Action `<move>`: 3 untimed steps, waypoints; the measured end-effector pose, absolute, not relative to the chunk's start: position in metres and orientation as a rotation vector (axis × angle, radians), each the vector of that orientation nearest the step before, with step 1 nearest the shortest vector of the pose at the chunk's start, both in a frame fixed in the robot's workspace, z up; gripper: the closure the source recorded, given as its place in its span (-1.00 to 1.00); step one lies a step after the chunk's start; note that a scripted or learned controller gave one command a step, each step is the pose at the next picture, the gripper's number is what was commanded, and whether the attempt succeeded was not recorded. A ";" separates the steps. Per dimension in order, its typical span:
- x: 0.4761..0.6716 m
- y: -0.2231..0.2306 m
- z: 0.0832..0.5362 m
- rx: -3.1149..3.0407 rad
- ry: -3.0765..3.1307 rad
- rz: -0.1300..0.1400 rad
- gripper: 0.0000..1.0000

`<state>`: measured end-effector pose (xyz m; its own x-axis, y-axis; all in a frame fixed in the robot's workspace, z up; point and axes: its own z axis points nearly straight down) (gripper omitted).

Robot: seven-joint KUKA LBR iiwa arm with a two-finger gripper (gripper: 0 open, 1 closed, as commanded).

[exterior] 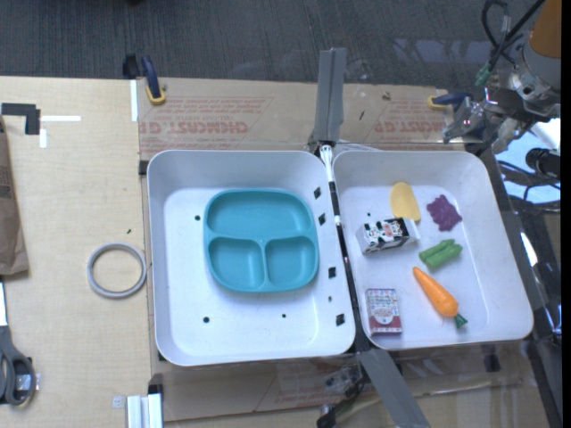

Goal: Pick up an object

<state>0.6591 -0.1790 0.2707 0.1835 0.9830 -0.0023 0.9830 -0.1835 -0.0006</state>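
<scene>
Beyond the far right corner of the right bin (500,194), you will find the gripper (486,123), raised and outside the rim; whether it is open or closed you cannot tell from this view.

Contents of the right bin, none yet lifted:
- yellow piece (404,200), upright oval, nearest the far wall.
- purple grape cluster (442,212), just beside the yellow piece and closest to the gripper.
- cow-print carton (386,234), lying on its side, long axis across the bin.
- green pod (440,254), long axis across the bin, slightly tilted.
- carrot (437,295), long axis diagonal, leafy tip toward the near right corner.
- red-and-white packet (384,311), flat, at the near left corner.

Everything lies nearer to you and leftward from the gripper.

Left bin (169,239): one teal divided plate (262,240), centred.

Obstacles, by your judgement: the far wall must be cleared on descent; the items stand apart enough for a clean approach.
</scene>
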 end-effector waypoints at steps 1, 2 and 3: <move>0.546 -0.183 0.163 2.690 1.629 -0.006 -1.00; 0.564 -0.147 0.207 2.549 1.839 -0.004 -1.00; 0.519 -0.175 0.202 2.556 1.830 -0.005 -1.00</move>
<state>0.5190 -0.1753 0.2019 0.3221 0.9467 -0.0010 0.9467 -0.3221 -0.0037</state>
